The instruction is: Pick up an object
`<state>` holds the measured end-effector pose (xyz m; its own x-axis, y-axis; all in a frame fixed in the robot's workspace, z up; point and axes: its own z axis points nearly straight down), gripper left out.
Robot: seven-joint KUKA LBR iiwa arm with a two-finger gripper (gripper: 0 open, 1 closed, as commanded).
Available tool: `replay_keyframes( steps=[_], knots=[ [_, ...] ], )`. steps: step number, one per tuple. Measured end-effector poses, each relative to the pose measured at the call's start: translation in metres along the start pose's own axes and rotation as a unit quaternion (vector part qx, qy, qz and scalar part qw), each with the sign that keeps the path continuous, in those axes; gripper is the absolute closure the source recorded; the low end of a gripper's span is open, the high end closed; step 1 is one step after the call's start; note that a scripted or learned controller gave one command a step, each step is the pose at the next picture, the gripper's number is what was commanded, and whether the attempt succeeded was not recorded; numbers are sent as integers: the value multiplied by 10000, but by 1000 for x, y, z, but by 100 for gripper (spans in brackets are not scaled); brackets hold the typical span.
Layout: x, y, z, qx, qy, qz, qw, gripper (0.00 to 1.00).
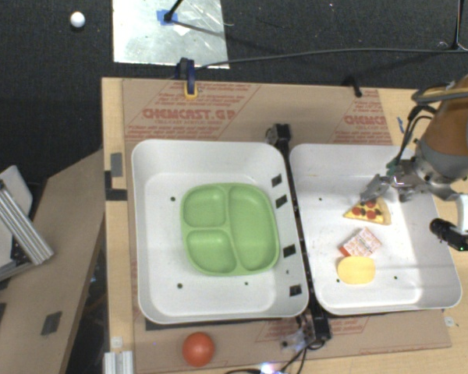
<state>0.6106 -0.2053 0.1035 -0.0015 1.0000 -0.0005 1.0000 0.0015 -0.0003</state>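
The left bin (152, 209) holds a green divided plate (229, 229), and an orange ball (198, 348) sits on the bench just below that bin. In the right bin (421, 287) lie a toy pizza slice (368, 213), a red-and-white packet (361, 244) and a yellow disc (356, 270). The gripper (377, 188) hovers just above the pizza slice, holding nothing; how wide it stands I cannot tell
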Motion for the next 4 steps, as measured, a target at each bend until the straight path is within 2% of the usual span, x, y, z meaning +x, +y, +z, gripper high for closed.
replay_keyframes(
  steps=[1,2,3,4],
  knots=[
    [0,2,17,-36,-5,-3,10000,0],
    [0,3,6,-42,-7,-11,10000,100],
    [8,-2,-47,-31,-4,-14,10000,100],
    [1,-2,-93,-28,-7,-13,10000,100]
  ],
)
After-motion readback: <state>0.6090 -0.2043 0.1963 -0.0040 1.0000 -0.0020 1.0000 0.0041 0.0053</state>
